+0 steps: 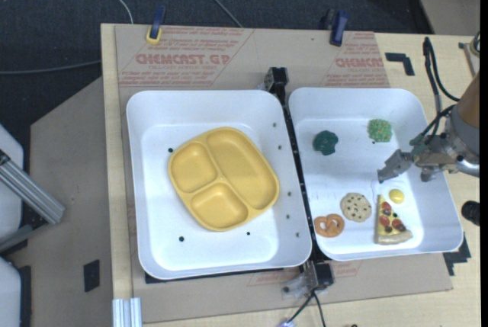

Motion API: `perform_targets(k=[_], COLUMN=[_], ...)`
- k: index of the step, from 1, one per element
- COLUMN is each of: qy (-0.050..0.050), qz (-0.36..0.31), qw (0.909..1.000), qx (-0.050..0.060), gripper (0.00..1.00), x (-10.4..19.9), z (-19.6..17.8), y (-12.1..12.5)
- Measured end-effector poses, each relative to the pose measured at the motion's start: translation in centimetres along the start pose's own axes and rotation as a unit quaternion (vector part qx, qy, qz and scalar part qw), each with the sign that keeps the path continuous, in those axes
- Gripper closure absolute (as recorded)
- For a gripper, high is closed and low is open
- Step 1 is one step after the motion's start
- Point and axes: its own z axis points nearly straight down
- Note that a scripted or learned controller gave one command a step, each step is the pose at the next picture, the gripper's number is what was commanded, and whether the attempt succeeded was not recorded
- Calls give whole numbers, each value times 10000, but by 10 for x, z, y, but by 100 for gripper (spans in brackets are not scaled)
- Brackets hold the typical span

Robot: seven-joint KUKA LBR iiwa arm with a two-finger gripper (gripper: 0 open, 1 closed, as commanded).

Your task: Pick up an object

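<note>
Toy egg [396, 196] lies just below the pincer [408, 168] in the right bin [358, 100] | pincer fingers spread apart, nothing held, seemingly poised for descent | pizza slice [390, 225] lies beyond the egg.

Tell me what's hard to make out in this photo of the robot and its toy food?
- Claw: small and blurred in the camera view, so its grip is unclear.
- Arm: cut off by the right edge.
- Yellow item: too small to identify.
- Pizza slice: toppings too small.
</note>
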Motion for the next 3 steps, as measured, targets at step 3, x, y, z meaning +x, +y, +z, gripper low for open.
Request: perform_targets(k=[3], qy=[-6], qz=[-12], qw=[10000], qx=[-52], gripper=[0], x=[0], z=[104], y=[5])
